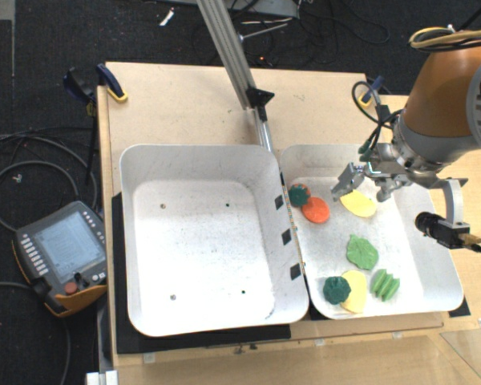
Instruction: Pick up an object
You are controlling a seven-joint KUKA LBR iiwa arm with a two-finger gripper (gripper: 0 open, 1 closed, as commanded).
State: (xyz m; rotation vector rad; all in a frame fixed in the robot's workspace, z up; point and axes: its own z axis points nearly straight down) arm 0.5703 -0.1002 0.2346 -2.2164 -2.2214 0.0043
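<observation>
My gripper (364, 186) hangs over the back of the right bin (433, 275), its two fingers spread apart and open. A pale yellow object (358, 206) lies on the bin floor just in front of the fingertips, and I see nothing held between them. To its left lie an orange-red object (316, 210) and a dark green piece (299, 192) touching it. Nearer the front are a light green leafy object (361, 253), a dark green broccoli-like object (335, 289), a yellow object (356, 292) beside it and a ridged green object (385, 284).
The left bin (144, 175) sits beside the right one, their walls meeting at a ridge (289, 231). A metal pole (228, 46) slants over the bench's back. A black camera part (437, 225) sticks out from the wrist to the right.
</observation>
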